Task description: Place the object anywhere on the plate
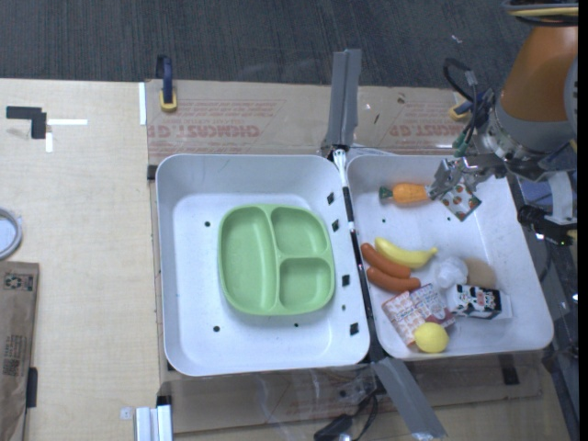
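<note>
Two white bins [175, 246] sat mid-frame; the gripper [457, 184], its grip state unclear, hovered near the carrot [409, 193], perhaps risking missing the plate [276, 259].

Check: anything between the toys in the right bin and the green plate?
Only the bins' walls where the two meet, between the plate and the toys. The carrot lies just left of the gripper; nothing sits between them.

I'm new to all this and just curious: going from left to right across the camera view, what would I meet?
Brown paper bag → blue clamp → green plate → banana → milk carton → orange band on the arm.
</note>
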You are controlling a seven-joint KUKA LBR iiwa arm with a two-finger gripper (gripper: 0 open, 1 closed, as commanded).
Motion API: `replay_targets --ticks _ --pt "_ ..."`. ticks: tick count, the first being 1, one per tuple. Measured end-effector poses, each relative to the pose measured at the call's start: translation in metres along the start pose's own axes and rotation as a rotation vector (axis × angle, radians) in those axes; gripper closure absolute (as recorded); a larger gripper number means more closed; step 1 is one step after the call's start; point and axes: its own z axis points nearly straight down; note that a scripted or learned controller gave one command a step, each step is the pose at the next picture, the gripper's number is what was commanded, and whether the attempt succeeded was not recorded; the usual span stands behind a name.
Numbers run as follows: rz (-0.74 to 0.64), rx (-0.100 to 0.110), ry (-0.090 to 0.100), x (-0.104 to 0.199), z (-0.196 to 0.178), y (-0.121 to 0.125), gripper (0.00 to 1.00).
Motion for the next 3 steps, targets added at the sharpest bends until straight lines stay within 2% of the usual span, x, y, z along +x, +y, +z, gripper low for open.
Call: replay_targets --ticks 1,2,3 --pt "-0.182 0.001 0.001 0.054 0.021 0.025 1.00" --pt "-0.158 -0.001 0.000 0.125 0.003 0.044 1.00" --pt "-0.288 0.000 0.000 0.202 -0.004 0.012 1.00"
